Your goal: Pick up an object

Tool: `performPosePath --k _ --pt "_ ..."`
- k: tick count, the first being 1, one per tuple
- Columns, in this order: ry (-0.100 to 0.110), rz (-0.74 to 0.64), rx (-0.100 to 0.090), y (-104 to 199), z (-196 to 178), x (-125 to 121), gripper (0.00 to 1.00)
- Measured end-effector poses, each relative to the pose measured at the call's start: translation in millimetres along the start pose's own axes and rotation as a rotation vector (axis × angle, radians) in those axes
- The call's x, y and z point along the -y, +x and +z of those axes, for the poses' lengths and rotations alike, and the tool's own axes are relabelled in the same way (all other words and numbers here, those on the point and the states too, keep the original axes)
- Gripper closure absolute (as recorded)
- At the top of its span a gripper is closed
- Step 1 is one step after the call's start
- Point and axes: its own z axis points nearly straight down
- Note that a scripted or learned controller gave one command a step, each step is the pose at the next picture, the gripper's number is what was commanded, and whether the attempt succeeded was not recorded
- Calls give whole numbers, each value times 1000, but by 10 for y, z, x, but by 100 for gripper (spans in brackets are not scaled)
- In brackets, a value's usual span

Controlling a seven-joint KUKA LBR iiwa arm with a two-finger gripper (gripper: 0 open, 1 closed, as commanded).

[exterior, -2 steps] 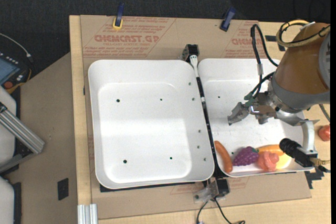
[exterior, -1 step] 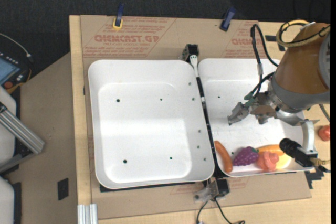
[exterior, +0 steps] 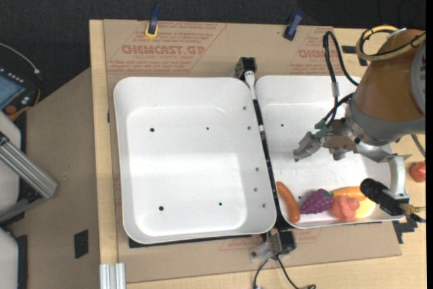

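Note:
Several toy foods lie along the near edge of the right bin [exterior: 291, 101]: an orange-red sausage shape [exterior: 287, 202], a purple bunch of grapes [exterior: 316, 201], a red piece [exterior: 345, 208], and yellow [exterior: 366, 210] and orange [exterior: 347, 191] pieces beside it. My gripper [exterior: 318, 151] hangs over the middle of that bin, above and behind the food. Its fingers are spread, one fingertip [exterior: 300, 151] pointing left, and nothing sits between them.
The left bin [exterior: 122, 145] stands beside the right one, a black divider strip [exterior: 260, 139] between them. The grey and orange arm [exterior: 389, 91] covers the right bin's right side. A small red item [exterior: 418, 171] lies outside the bin at far right. Cables loop by the arm.

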Motion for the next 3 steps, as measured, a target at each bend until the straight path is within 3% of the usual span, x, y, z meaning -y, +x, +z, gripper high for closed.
performPosePath --k 1,2,3 --pt "0 0 0 0 0 0 0" --pt "-11 -12 -2 852 -235 -869 0" --pt "6 -2 -2 1018 14 -433 0"
